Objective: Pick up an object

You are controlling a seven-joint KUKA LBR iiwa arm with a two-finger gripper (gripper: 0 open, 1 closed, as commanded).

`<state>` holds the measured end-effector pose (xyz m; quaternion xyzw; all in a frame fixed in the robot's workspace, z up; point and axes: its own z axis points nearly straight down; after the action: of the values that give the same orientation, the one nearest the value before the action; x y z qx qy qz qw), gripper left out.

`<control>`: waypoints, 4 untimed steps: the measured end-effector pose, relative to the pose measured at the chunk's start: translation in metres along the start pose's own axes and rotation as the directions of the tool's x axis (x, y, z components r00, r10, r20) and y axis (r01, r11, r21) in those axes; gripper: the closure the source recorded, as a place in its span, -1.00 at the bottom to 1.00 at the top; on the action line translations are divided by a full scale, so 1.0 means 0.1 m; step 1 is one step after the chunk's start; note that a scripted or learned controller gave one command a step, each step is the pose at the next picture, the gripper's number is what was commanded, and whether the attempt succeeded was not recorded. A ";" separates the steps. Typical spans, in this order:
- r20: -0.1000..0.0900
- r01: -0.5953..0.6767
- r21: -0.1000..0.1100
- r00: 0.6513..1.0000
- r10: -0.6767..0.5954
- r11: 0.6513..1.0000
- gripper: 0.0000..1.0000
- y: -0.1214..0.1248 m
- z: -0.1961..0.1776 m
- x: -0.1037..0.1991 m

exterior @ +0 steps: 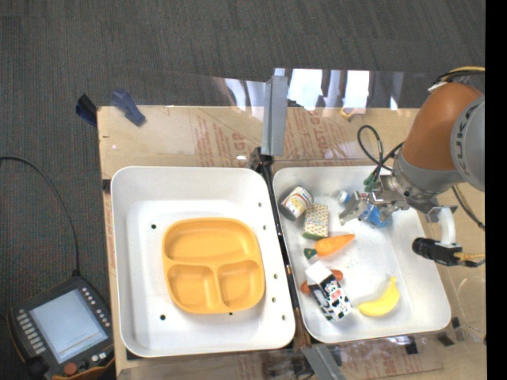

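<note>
Hand point(360, 209): grip unclear | bench point(182, 137): brown board | floor point(158, 38): dark carpet

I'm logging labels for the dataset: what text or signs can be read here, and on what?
Red print on the cardboard under the bins: upside down, too blurred to read.
Can label: too small to read.
Cow-patterned carton: no legible words.
Pendant screen: nothing legible.

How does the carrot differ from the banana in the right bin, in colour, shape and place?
The carrot is orange with a green end and tapers to a point; the banana is plain yellow and curved. The carrot lies near the middle of the right bin, close to other items; the banana lies nearer the bin's front right corner, more apart. Both lie flat, and both look like toy food.
</note>
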<state>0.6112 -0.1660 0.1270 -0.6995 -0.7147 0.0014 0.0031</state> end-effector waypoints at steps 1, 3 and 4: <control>-0.005 0.045 -0.006 0.999 -0.045 0.999 -1.00 0.34 0.40 -0.42; -0.001 -0.066 0.000 0.998 0.066 0.998 -1.00 -0.78 0.42 -0.22; -0.001 0.068 0.000 0.998 -0.068 0.998 -1.00 -1.36 0.43 0.17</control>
<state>0.4742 -0.1517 0.0850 -0.6747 -0.7381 0.0009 0.0036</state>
